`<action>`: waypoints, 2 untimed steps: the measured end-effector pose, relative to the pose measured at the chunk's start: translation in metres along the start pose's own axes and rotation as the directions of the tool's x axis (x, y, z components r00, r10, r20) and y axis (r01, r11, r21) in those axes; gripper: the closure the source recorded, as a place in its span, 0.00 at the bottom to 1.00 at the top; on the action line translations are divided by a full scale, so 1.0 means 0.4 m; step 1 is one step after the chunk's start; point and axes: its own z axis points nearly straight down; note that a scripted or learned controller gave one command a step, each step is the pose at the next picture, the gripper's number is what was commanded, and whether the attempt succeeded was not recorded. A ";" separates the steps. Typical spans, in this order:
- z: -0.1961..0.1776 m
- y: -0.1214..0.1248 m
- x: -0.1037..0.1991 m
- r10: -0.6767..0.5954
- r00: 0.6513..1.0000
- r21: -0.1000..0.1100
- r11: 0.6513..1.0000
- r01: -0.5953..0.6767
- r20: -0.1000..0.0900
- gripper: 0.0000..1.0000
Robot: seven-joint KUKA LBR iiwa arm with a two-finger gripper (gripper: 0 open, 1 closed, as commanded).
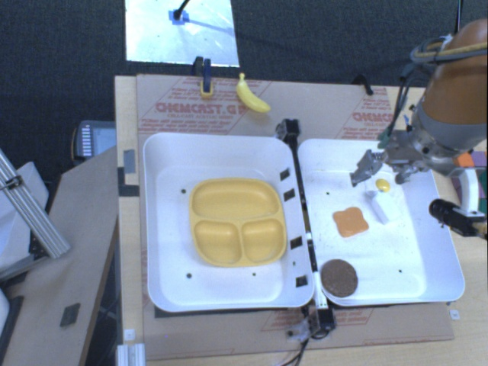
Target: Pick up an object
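Nearest the camera, a brown round disc at the right bin's front-left corner. Further back, an orange toast-like square, then a small white block. Gripper hovering spread wide over a little yellow piece, gripping nothing. Yellow divided tray in the left bin. Farthest off, a banana on the board.
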 end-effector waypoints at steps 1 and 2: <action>-0.015 0.005 0.000 -0.002 1.000 -0.012 1.000 0.002 0.001 0.00; 0.136 0.022 0.000 0.000 1.000 -0.007 1.000 0.000 0.000 0.00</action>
